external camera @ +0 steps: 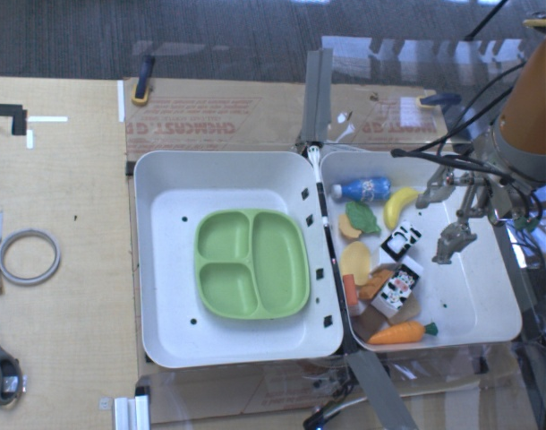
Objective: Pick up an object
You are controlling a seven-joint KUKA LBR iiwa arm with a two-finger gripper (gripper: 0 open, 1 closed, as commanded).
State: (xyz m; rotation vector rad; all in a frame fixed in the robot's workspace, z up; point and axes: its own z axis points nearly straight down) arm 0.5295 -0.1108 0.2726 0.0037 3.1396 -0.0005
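The metal two-finger gripper hangs over the right half of the shallow white plastic right bin, its slim fingers spread apart with nothing between them, dark cables trailing back to the arm at the bench's right edge; the toys for picking lie along that bin's left side, apart from the fingers; a small blue plastic bottle with a white cap lies flat near the far left corner, a curved smooth yellow banana just beside it to the right; a green leaf-shaped piece overlaps a tan rounded piece; a black-and-white patterned block sits near the bin's middle, a white cow-print carton nearer the front; a tapered orange carrot with a green tip lies along the front edge; in the left white bin rests a matte green three-compartment plate with rounded corners; a grey ring lies on the pale wooden bench near its left edge.
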